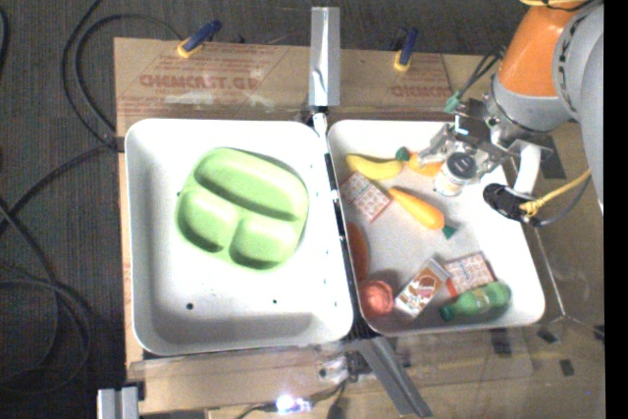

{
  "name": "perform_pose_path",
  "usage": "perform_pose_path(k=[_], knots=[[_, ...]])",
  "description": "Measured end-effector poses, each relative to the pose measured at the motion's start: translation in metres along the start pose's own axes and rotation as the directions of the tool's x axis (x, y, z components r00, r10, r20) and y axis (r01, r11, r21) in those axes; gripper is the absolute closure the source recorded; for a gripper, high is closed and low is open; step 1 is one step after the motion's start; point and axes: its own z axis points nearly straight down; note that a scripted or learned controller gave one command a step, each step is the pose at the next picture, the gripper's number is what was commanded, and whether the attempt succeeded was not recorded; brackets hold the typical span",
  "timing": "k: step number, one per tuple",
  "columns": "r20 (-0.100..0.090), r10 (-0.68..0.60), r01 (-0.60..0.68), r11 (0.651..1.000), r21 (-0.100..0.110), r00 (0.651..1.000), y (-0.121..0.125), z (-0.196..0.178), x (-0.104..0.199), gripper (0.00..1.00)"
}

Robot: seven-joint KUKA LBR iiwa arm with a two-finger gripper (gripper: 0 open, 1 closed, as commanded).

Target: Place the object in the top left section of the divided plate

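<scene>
The divided plate (243,208), green and three-sectioned, is seen lying in the left bin (147,304), towards 12 o'clock of its floor. In the right bin (535,299) a banana (373,167) is found at 11 o'clock, a carrot (420,209) near the centre, small cartons (422,289) and a green bottle (478,302) at 5 o'clock. The gripper (459,162) is positioned over the right bin at 1 o'clock; whether its jaws are wide or narrow cannot be told.
</scene>
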Motion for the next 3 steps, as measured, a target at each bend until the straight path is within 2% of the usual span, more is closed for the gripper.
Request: perform_pose_path(k=[1, 2, 3], knots=[[0.0, -0.013, 0.013, 1.0, 0.0, 1.0, 0.009, 0.013, 0.003, 1.0], [-0.006, -0.242, 0.242, 0.97, 0.0, 0.97, -0.063, 0.008, 0.063, 1.0], [-0.008, -0.238, 0.238, 0.971, -0.003, 0.971, -0.088, 0.106, -0.04, 1.0]])
